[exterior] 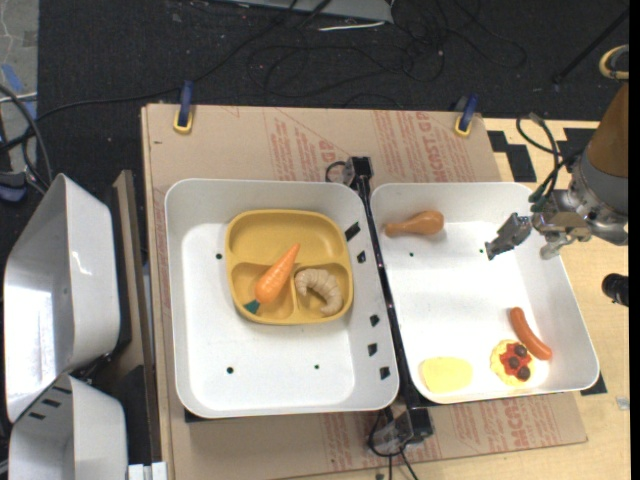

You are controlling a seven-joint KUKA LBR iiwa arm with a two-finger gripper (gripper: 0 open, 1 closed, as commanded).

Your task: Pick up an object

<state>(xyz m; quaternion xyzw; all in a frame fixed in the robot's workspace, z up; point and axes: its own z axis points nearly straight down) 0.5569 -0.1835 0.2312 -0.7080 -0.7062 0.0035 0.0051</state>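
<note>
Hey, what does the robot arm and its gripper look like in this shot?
The arm is grey with an orange band above the wrist. Below it sits a silvery metal wrist block, and the gripper ends in dark, angular fingers. Thin dark cables run beside the wrist.

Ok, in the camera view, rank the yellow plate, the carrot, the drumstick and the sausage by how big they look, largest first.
1. Yellow plate, clearly the largest.
2. Carrot.
3. Drumstick, close to the carrot in length, so that order is unsure.
4. Sausage, the slimmest and smallest.
</note>
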